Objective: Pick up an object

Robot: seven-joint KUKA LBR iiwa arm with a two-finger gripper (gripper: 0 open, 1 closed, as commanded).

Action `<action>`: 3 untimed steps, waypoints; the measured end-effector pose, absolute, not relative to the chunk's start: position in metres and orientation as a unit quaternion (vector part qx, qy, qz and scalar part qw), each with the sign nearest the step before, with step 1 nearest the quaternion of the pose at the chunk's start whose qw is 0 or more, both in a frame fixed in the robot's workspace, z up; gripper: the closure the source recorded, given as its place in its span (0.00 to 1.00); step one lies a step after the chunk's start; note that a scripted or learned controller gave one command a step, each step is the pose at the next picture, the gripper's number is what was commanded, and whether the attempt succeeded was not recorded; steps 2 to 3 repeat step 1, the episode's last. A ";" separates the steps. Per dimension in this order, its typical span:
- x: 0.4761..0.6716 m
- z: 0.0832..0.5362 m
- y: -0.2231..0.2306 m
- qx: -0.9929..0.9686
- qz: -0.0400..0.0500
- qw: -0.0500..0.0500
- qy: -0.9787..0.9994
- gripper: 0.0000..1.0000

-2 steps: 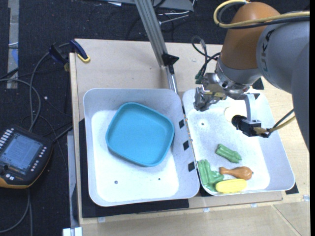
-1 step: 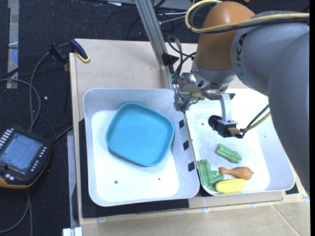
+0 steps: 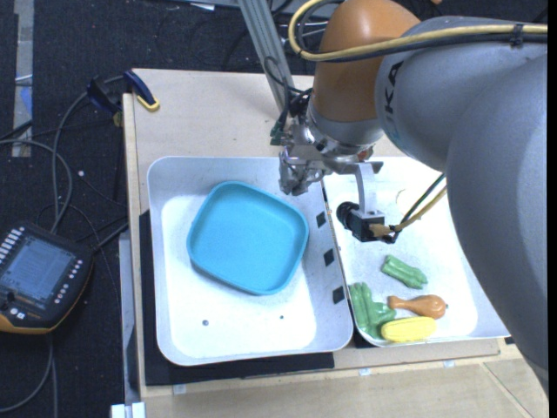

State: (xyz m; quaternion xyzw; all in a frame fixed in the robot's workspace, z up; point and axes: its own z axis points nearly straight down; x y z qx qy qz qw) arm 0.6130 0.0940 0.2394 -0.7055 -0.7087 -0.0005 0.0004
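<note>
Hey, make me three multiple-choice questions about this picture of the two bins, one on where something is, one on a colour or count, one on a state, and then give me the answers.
1. Where does the blue plate lie?
A. in the left bin
B. in the right bin
C. on the bench outside both bins

2. What colour is the corn cob at the near edge of the right bin?
A. red
B. yellow
C. white

3. How does the hand stand to the blue plate?
A. it holds the plate lifted off the bin
B. it rests flat on the plate's middle
C. it hangs over the plate's far right corner, and the plate lies in the bin

Answers: 1 A, the plate sits on the left bin's floor. 2 B, the cob is bright yellow beside the green toys. 3 C, the hand appears just past the plate's far rim near the divider.
</note>
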 end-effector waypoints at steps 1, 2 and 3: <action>0.613 0.239 0.091 -0.707 0.000 0.000 -0.707 0.00; 0.613 0.239 0.091 -0.707 0.000 0.000 -0.707 0.00; 0.613 0.239 0.091 -0.707 0.000 0.000 -0.707 0.00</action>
